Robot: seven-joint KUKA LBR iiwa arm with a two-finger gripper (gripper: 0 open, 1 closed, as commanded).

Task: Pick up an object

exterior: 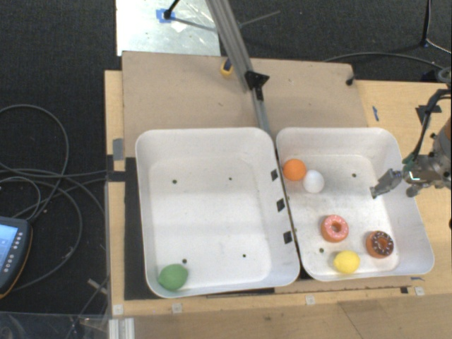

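Pink doughnut (335, 228) flat, hole upward, no long axis.

A teach pendant (10, 251) and cables (49, 182) lie on the floor.

Arm's barely poking in from the 3 o'clock edge, just the grey wrist end with some cables looping above it. The gripper (387, 183) sticks out toward 9 o'clock, tilted a bit down. It's a small dark blur, so can't really make out what it's doing.
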